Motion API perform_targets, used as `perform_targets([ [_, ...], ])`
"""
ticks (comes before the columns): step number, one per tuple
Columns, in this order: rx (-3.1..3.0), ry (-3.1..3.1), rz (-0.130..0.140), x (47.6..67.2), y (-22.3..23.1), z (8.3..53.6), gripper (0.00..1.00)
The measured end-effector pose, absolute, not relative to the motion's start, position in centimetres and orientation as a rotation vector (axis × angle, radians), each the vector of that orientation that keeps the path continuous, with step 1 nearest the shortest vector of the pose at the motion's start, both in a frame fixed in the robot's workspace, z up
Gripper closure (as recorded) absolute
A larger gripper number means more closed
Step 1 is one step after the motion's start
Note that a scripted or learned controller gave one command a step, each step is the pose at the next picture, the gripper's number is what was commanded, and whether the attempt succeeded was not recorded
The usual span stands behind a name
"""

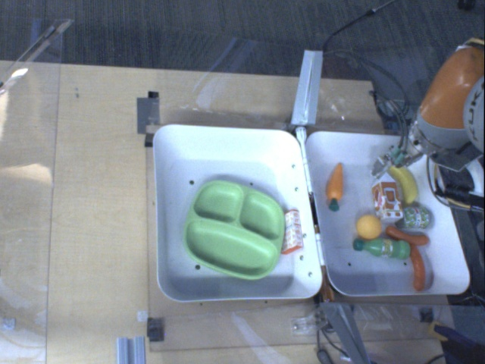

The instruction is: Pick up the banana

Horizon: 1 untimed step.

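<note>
The yellow banana lies in the right bin, near its right side, just right of a small red-and-white carton. My gripper hangs above the bin's upper right part, just up and left of the banana's top end. Its fingers look spread apart, and nothing sits between them. The arm's orange band rises behind it at the right edge.
The right bin also holds a carrot, an orange ball, a green bottle, a green-patterned can and two red sausages. The left bin bears a green divided plate and a small packet.
</note>
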<state>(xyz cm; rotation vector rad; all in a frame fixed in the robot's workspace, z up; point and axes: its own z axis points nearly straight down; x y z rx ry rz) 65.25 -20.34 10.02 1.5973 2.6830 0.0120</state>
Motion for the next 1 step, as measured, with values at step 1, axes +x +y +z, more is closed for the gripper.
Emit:
perform_targets([
  [1, 1.597, 2.683, 0.012, 65.25, -20.35, 10.04, 0.0],
])
